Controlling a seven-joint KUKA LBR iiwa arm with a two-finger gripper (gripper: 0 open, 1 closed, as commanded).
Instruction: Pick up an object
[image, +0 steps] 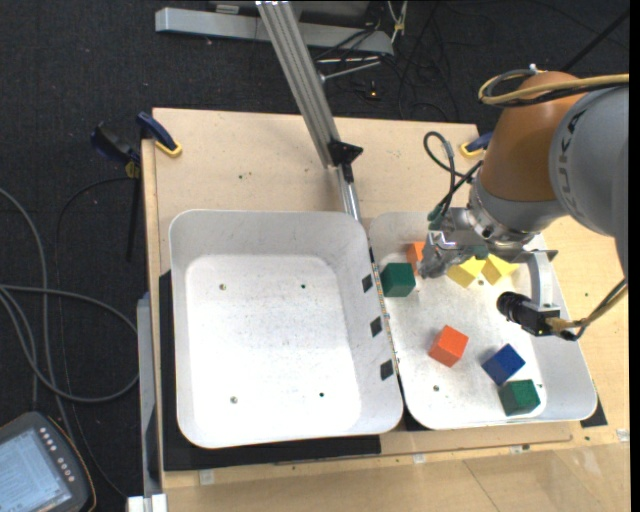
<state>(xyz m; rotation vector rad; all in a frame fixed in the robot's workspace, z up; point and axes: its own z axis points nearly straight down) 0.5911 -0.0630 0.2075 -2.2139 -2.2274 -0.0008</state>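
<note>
Claw sat low in the right bin, near its upper left corner; whether it was open or closed could not be told, as the wrist housing hid the tips. Nothing was seen held.

Nearest candidate: a green cube, just left of the claw by the bin's left wall. A small orange block peeked out beside the claw, partly covered. Two yellow blocks lay just right of the claw, under the wrist. Further down the bin: an orange cube, a blue cube and a second green cube, the last two close together near the lower right corner.

Handling, judged: blocks looked small, rigid and light, likely foam or wood, not fragile. Flat opposite faces would suit a pinch across the middle; smooth faces might slip if gripped on a corner. The green cube's nearness to the wall might crowd one finger.

Arm reached in from the right, orange band over the bin's upper edge, wrist bent steeply downward. Left bin held no blocks.
</note>
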